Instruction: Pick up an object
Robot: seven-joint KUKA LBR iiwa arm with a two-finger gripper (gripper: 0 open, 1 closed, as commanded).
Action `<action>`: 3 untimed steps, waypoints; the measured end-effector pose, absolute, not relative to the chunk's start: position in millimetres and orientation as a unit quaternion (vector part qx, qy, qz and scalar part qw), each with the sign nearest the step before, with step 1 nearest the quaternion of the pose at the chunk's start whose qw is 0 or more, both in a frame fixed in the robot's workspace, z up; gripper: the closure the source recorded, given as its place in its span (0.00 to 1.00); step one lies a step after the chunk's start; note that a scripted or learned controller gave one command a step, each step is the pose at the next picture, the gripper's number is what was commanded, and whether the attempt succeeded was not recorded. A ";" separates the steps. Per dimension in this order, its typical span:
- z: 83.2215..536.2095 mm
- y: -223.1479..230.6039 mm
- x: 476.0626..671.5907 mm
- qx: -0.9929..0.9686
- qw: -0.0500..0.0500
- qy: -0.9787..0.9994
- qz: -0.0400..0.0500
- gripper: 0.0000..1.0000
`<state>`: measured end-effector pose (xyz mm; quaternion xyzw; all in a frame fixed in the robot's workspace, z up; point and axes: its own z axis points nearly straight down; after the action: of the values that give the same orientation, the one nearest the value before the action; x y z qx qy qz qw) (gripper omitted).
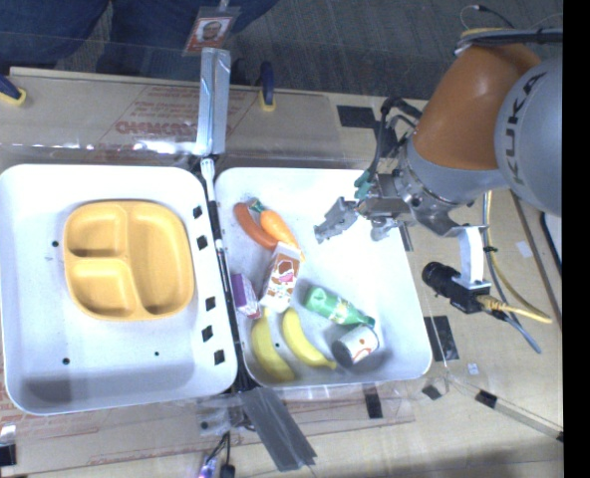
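Gripper (358, 217) is seen above the right bin (395, 287), fingers spread, nothing pinched between them. Carrot (263, 224), carton (282, 277), bottle (335, 308), bananas (287, 342) and cup (357, 346) are laid below. Yellow tray (128, 258) sits in the left bin (26, 297).

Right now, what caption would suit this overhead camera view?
Gripper hovers above the right bin of toy food; a yellow tray sits in the left bin.

Two bins side by side on the desk (305, 118). Left bin (26, 267) has a tray (128, 258) in its far half. Right bin (395, 297): carrot (263, 224) far left, carton (282, 277) just nearer, bananas (285, 342) at the near edge, bottle (337, 308) and cup (356, 346) to their right.
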<state>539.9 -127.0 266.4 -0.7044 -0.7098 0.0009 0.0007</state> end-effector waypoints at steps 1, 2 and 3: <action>257.3 -110.2 487.0 -0.669 0.000 -0.744 0.001 0.00; 190.2 -100.0 656.9 -0.631 0.000 -0.776 0.000 0.00; 91.2 -111.8 627.7 -0.661 0.000 -0.751 0.001 0.00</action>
<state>627.7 -111.8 91.2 -0.6605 -0.7508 0.0010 0.0002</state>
